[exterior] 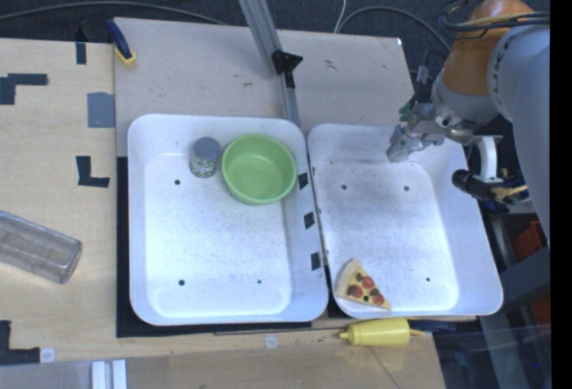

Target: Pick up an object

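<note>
the pizza slice, a flat toy wedge, lies at the right bin's near-left corner; it looks light and stiff, best pinched across its narrow edges. the gripper hangs over the far rim; whether it is open cannot be told.

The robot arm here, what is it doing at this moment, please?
The grey arm reaches in from the right, and its claw hangs over the far edge of the right bin, holding nothing that can be seen. A toy pizza slice lies in that bin's near left corner. The left bin holds a green bowl and a small can. Nothing is picked up yet.
</note>
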Controlling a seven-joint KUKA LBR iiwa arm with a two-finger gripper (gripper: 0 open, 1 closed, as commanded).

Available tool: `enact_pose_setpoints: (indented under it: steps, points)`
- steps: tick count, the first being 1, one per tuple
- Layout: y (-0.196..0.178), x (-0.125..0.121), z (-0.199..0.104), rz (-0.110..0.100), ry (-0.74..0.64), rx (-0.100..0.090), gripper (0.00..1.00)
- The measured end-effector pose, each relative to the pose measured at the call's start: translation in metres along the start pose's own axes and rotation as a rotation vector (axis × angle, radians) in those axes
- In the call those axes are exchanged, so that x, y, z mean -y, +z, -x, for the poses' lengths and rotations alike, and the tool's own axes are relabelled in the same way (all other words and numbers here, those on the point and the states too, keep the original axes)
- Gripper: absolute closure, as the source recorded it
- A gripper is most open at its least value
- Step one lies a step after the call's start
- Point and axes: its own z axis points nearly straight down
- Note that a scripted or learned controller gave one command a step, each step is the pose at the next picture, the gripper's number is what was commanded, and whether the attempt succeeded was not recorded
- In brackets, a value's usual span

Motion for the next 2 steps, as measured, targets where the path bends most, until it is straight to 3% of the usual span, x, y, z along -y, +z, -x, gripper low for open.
enact_pose_setpoints:
  steps: [2]
  points:
    - [-0.103, -0.003, -0.015, 0.006, 0.002, -0.001, 1.00]
